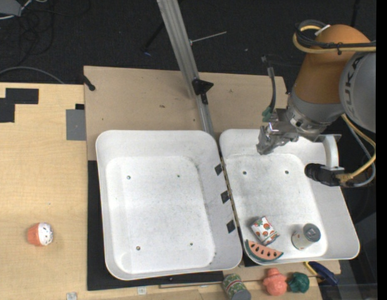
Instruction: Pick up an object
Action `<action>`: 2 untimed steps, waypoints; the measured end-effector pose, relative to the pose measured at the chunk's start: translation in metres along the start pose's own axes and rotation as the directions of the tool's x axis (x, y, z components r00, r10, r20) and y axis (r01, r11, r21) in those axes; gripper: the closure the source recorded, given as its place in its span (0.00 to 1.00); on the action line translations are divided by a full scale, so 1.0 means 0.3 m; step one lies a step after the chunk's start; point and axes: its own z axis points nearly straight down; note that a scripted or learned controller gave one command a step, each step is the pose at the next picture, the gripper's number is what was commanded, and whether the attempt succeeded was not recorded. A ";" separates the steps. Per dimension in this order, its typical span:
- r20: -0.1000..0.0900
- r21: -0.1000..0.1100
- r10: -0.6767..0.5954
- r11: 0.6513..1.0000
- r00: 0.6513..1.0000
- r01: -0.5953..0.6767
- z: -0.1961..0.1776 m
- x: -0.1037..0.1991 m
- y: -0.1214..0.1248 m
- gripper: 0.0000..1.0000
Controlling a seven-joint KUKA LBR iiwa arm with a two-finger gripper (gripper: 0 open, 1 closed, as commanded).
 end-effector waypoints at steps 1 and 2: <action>0.000 0.001 0.000 1.000 1.000 0.000 -0.023 0.193 -0.072 1.00; 0.000 0.002 0.000 1.000 1.000 0.000 -0.048 0.358 -0.164 1.00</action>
